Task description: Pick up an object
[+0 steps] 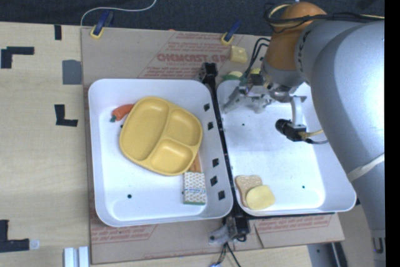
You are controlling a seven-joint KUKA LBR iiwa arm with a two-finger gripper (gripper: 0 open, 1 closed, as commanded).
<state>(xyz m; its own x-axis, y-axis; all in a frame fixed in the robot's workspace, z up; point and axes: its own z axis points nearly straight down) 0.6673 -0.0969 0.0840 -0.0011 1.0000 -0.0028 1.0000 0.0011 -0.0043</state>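
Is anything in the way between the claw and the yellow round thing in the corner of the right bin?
Nothing visible blocks it. The claw is at the far side of the right bin, and bare white floor lies between it and the yellow round thing in the near left corner.

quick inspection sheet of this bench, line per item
surface: two white bins side by side, left bin, right bin, on cardboard.
job's things: yellow divided plate, orange piece and small box in left bin; two pale yellow pieces in right bin's near corner.
clutter: yellow block on the cardboard.
claw: claw low over right bin's far edge; finger state unclear.
cables: white cable behind bins.
surroundings: dark floor, wooden bench.
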